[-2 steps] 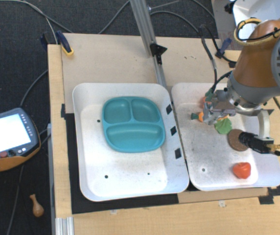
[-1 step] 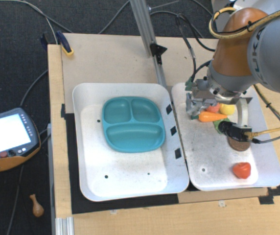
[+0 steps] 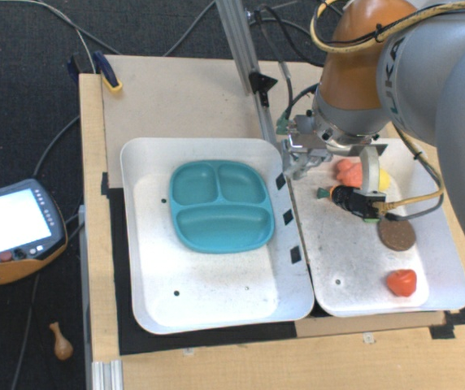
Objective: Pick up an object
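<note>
A tan bench (image 3: 176,96) on dark carpet carries two shallow white bins side by side, with black tape at their edges; cables trail over the floor, and a handheld control pendant (image 3: 13,230) with a lit screen lies far left of the claw. A slanted metal post (image 3: 236,31) rises behind it. The claw (image 3: 302,162) hangs at the upper left corner of the right bin (image 3: 354,287), beside the seam between the bins; whether it is open or closed, or grips anything, cannot be told. Just right of it lie an orange lump (image 3: 348,171) and a yellow piece (image 3: 383,181); a brown disc (image 3: 397,235) lies further right and nearer, and a red-orange object (image 3: 402,282) nearer still. Left of the claw, the left bin (image 3: 208,299) holds a teal divided plate (image 3: 220,205).
</note>
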### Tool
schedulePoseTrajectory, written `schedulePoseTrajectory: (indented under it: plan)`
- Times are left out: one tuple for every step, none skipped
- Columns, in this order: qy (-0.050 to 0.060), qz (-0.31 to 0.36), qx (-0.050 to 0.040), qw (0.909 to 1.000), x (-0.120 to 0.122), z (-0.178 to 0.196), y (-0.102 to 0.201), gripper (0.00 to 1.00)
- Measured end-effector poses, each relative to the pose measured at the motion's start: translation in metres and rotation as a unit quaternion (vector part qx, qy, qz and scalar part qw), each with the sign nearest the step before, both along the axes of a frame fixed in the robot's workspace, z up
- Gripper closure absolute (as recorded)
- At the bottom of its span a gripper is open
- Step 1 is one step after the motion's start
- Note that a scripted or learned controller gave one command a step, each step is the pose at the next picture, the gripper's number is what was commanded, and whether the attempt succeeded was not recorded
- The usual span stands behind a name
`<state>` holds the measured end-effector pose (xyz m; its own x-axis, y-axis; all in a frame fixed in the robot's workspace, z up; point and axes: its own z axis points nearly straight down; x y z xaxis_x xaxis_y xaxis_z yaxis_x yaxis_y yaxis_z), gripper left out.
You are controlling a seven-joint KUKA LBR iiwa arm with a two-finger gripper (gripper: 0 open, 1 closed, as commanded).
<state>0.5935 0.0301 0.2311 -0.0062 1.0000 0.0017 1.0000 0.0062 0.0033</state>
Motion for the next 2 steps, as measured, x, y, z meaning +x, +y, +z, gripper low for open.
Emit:
schedulePoseTrajectory:
  plan:
    - [0.0, 0.0, 0.0005, 1.0, 0.0103, 0.0075, 0.0513, 1.0]
    - [0.001, -0.002, -0.0008, 1.0, 0.0098, 0.0072, 0.0472, 0.0]
